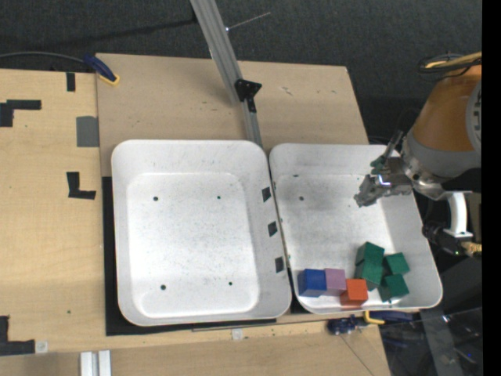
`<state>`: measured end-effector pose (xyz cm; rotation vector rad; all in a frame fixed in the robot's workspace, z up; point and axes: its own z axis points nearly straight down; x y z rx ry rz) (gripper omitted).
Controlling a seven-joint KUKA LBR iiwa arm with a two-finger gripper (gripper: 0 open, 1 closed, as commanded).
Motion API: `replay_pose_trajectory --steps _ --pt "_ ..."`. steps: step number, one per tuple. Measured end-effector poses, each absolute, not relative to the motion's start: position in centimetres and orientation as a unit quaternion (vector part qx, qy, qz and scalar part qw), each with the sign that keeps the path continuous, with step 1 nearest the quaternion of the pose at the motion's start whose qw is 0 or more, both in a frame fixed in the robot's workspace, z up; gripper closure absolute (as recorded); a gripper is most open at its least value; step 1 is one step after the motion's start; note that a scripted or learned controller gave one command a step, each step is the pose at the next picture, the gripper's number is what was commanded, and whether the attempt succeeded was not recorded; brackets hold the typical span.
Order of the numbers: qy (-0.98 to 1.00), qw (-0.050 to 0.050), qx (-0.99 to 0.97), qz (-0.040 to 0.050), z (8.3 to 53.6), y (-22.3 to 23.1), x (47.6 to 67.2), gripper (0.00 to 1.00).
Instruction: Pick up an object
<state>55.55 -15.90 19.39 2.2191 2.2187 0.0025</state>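
Presently: gripper (369, 192), grip state indiscernible, over right bin (329, 210); blocks (368, 276) clustered lower right, likely awaiting pickup.

Single fixed camera above bench (196, 92), looking down at slant; both white bins (125, 163) fully framed, moderate distance.

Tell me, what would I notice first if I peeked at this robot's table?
Probably the little heap of colourful blocks in the near corner of the right bin: a blue block, a pale purple block, an orange block and some green blocks bunched together. Next, the big grey and orange arm coming in from the right, with its gripper above that bin's far part, away from the blocks.
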Motion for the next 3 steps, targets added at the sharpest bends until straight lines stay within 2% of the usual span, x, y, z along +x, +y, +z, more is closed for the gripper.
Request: replay_pose_trajectory --steps 1,2,3 --pt "0.708 0.003 0.707 0.0013 25.5 -16.3 56.2 1.0" --pt "0.708 0.001 0.707 0.0004 27.9 -16.3 56.3 1.0" --pt "0.709 0.0 0.705 0.0002 28.0 -11.7 57.0 1.0"
